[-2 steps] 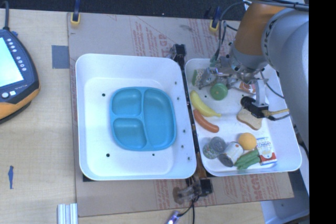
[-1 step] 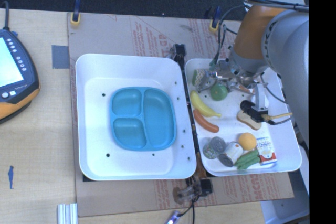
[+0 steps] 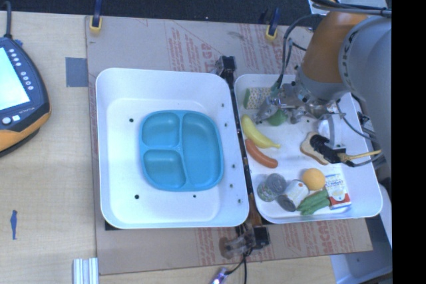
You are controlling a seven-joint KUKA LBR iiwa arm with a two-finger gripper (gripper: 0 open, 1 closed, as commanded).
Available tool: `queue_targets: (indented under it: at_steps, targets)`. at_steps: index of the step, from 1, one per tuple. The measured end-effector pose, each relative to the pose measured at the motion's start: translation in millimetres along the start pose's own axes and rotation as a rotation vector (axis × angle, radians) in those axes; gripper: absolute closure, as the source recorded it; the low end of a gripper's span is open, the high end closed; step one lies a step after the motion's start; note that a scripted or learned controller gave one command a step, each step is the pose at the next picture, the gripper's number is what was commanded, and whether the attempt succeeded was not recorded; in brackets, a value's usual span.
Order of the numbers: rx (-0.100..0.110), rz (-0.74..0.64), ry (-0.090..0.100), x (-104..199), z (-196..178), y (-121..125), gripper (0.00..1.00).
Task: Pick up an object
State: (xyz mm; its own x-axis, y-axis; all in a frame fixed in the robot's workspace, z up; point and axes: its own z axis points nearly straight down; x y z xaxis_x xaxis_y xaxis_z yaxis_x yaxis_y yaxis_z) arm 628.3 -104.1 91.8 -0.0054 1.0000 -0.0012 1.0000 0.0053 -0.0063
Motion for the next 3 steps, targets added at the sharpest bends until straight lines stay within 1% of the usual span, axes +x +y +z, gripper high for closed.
queue_targets:
  at_steps: [1,2,3]
  targets:
    - [-0.003,0.002,0.001,5.3,-0.4,27.9,0.00]
    - [-0.002,0.002,0.001,6.1,-0.3,27.8,0.00]
    - [0.000,0.001,0.001,3.3,0.0,19.1,0.00]
